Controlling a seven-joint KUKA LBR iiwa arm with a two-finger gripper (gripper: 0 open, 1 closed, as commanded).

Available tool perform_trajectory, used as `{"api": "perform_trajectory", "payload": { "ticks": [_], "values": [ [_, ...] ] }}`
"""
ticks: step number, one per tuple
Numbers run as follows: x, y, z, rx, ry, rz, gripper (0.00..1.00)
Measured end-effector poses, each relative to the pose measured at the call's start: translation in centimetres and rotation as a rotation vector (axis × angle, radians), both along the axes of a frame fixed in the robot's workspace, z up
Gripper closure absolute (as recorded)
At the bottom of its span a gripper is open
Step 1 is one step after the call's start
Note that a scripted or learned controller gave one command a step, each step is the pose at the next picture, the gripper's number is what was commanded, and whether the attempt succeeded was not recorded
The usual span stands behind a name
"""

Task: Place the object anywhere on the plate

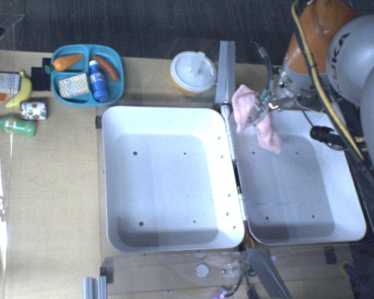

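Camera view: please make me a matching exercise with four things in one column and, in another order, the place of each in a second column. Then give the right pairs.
Things:
1. pink cloth
2. yellow container with a white lid
3. blue divided tray
4. green bottle

Places:
A. lying on the bench at the far left of the view
B. at the top left of the right bin, by the gripper
C. on the bench, above the left bin's top left corner
D. on the bench, above the left bin's top right corner

Pairs: 1-B, 2-D, 3-C, 4-A
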State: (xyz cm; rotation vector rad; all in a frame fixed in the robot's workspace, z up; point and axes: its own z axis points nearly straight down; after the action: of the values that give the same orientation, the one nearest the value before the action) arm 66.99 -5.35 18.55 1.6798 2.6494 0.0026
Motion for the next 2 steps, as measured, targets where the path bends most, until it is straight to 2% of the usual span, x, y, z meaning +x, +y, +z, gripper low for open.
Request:
{"api": "perform_trajectory", "payload": {
  "ticks": [1, 2],
  "values": [
    [0.2, 0.2, 4.0, 0.000, -0.001, 0.009, 1.00],
    [-2.2, 4.3, 3.6, 0.000, 0.001, 0.412, 1.00]
  ]
}}
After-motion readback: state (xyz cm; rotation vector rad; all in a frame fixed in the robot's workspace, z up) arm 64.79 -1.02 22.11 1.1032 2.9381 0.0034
